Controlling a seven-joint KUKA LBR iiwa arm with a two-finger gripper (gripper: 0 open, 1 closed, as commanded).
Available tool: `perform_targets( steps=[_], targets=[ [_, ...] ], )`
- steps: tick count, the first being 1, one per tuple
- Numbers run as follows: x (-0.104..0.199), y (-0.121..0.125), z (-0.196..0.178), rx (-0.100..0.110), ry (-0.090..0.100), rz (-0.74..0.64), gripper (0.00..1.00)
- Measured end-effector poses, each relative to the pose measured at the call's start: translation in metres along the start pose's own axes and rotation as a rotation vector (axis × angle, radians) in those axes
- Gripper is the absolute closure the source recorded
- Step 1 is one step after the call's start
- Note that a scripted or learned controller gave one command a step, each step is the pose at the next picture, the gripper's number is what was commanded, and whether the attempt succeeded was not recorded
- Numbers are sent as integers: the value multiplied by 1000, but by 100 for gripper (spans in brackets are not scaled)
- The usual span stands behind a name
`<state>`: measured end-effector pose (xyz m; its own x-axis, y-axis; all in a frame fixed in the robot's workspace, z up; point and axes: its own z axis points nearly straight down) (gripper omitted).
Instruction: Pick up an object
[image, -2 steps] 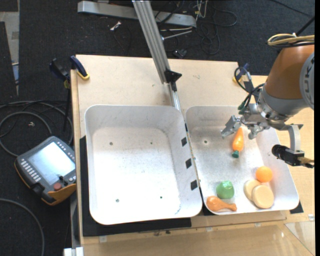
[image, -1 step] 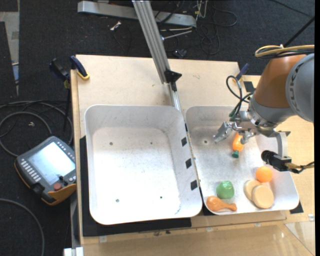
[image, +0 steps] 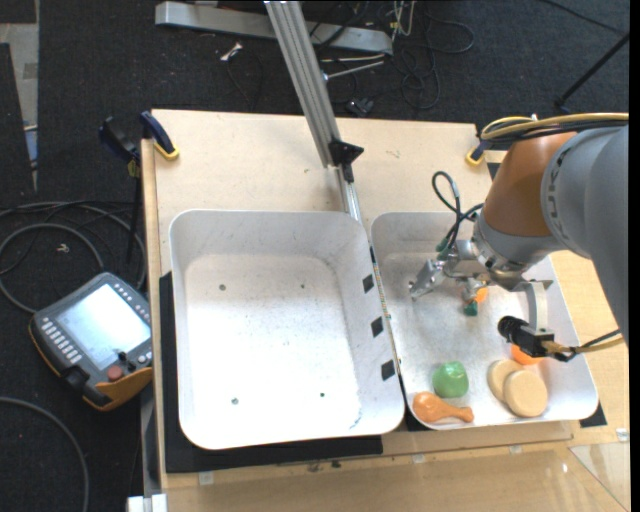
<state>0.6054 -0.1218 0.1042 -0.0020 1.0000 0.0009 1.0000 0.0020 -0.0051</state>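
The arm (image: 560, 190) reaches in from the right over the right bin (image: 400, 235), its bulk hiding much of that bin's far right side. The gripper (image: 425, 283) hangs low over the bin floor, pointing left; whether its jaws are apart or together cannot be told, and nothing shows between them. Small orange and green bits (image: 474, 300) lie just beside the wrist, too small to identify. Near the front wall sit a green ball (image: 451, 379), an orange piece (image: 440, 407) and a tan disc (image: 520, 389). The left bin (image: 190, 235) lies alongside.
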Motion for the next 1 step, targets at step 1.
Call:
perform_targets(
  steps=[1],
  targets=[
    [-1, 2, -14, -7, -1, 3, 100]
  ],
)
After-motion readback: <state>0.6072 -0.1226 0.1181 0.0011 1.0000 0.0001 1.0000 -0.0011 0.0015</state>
